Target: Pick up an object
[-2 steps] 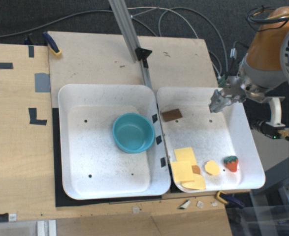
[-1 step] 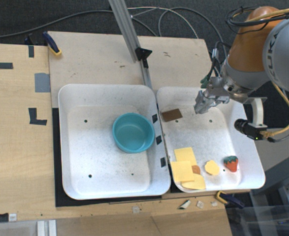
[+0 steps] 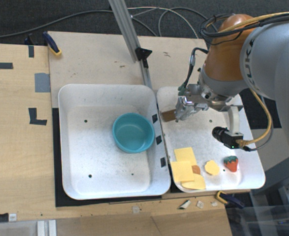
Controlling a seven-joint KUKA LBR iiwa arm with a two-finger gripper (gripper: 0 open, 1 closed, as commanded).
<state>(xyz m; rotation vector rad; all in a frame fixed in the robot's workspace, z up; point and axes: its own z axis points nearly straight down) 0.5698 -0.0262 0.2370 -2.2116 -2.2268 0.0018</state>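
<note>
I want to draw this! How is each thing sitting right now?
Teal bowl: upright, alone in the left bin.
Yellow pieces: lying flat, overlapping, in the right bin.
Red toy: resting near the right bin's corner.
Claw: low over the right bin, beside a brown piece.

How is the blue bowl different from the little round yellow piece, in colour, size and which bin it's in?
The blue bowl is teal and hollow, while the round yellow piece is yellow and looks flat. The bowl is far larger. The bowl sits alone in the left bin; the yellow piece lies in the right bin among other small items. Both have round outlines.
</note>
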